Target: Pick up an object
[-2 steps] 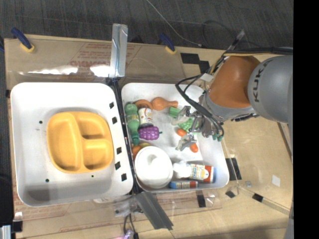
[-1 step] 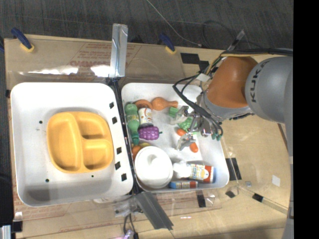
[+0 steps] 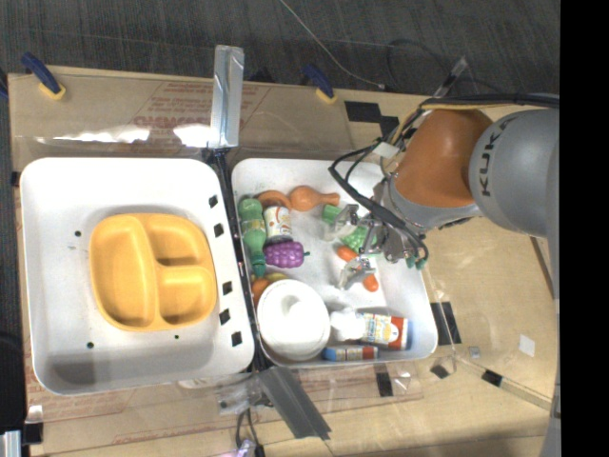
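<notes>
Camera view. The arm enters from the right, its orange band above the right-hand shallow white bin [image 3: 419, 298]. The two-finger gripper [image 3: 366, 241] sits low over that bin's right half, among a small orange carrot-like piece [image 3: 346, 252] and a green toy item [image 3: 332, 214]. Whether it is wide, narrow or holding anything cannot be told: cables and metal parts clutter the spot.

Candidate objects all lie in the right bin: a purple plastic grape bunch [image 3: 284, 252], an orange gourd-shaped toy [image 3: 308, 197], a round white bowl [image 3: 293, 318] and a white bottle with a red label [image 3: 376, 329] along the near wall. The left-hand white bin [image 3: 38, 255] contains a yellow divided tray [image 3: 152, 269].

Procedure, as judged: select one isolated piece near the gripper, centre it, descend straight, close, then lift vertically. Crowded neighbours risk a glancing contact.

Obscured: the wrist covers part of the bin's right wall, and items beneath it are indistinct.
</notes>
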You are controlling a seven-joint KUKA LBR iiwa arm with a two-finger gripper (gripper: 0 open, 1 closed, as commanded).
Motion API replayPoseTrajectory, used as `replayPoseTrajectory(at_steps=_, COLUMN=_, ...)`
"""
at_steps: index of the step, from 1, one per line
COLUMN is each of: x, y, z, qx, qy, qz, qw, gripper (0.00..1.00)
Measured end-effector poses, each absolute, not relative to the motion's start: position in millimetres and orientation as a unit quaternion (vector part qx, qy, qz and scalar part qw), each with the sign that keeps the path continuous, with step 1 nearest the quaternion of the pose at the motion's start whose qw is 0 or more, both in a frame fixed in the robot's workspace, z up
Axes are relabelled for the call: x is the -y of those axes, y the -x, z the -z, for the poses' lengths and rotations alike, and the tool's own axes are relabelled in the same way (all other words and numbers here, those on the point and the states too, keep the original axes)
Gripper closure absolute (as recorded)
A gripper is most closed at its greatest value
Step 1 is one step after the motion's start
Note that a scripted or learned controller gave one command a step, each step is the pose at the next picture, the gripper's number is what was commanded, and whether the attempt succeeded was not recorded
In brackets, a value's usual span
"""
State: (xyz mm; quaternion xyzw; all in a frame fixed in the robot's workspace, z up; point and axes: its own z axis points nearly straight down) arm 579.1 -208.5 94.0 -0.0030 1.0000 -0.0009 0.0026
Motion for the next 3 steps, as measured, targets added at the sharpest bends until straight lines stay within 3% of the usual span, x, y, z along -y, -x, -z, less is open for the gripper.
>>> replayPoseTrajectory(at_steps=1, x=207.1, y=-581.2, z=-105.3, qx=-1.000, qy=0.005, qz=0.0016, qw=0.006, gripper=1.00)
replayPoseTrajectory(at_steps=2, x=207.0, y=-581.0, z=-105.0, qx=-1.000, qy=0.005, qz=0.0016, qw=0.005, gripper=0.00)
replayPoseTrajectory(at_steps=3, x=208.7, y=-576.1, z=-94.0, qx=-1.000, qy=0.006, qz=0.0004, qw=0.001, gripper=0.00)
